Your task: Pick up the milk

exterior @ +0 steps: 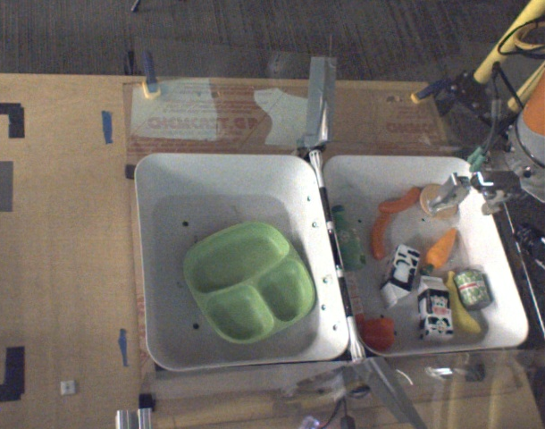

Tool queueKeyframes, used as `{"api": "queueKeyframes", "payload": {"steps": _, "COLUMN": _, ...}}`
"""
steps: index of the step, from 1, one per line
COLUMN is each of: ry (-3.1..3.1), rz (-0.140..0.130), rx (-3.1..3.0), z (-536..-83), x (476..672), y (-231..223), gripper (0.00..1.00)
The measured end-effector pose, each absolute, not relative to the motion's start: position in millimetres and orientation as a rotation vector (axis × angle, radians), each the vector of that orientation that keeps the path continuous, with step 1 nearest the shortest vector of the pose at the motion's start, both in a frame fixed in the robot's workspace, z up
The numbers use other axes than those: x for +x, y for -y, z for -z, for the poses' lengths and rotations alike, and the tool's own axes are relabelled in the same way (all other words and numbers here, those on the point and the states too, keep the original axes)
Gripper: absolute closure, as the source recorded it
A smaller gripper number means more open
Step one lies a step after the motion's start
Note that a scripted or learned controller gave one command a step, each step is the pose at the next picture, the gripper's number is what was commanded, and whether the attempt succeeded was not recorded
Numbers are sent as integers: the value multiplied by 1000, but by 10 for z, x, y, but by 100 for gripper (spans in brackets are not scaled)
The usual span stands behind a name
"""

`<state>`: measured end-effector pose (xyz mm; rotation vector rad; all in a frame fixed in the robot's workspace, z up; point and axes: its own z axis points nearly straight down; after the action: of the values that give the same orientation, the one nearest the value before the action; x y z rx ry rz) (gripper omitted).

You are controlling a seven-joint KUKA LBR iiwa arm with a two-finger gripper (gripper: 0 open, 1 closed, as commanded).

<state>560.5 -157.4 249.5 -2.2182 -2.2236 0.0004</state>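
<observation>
From my remote station I see two white bins side by side: the left bin [165, 195] holds a green divided plate [248, 281], while the right bin [371, 181] holds two cow-patterned milk cartons [401, 273], [435, 309], orange carrots [441, 248], a yellow banana [465, 315], a green-labelled can [473, 289] and a red item [376, 331]. The gripper [458, 186] hangs over the right bin's upper right part, just above a tan round piece [436, 200].

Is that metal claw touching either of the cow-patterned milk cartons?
Apart. The camera view shows the metal gripper near the right bin's far edge, white floor between it and both milk cartons.
</observation>
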Motion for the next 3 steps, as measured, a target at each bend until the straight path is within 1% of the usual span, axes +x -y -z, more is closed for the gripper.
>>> {"api": "queueKeyframes", "payload": {"steps": 1, "ry": 2047, "rz": -1, "rx": -2381, "z": -1609, "x": 4789, "y": 1474, "gripper": 0}}
{"api": "queueKeyframes", "payload": {"steps": 2, "ry": 2092, "rz": 32, "rx": -2379, "z": -1121, "x": 4887, "y": 1101, "gripper": 0}}
{"api": "queueKeyframes", "payload": {"steps": 3, "ry": 2094, "rz": 41, "rx": -2388, "z": -1253, "x": 4911, "y": 1116, "gripper": 100}}
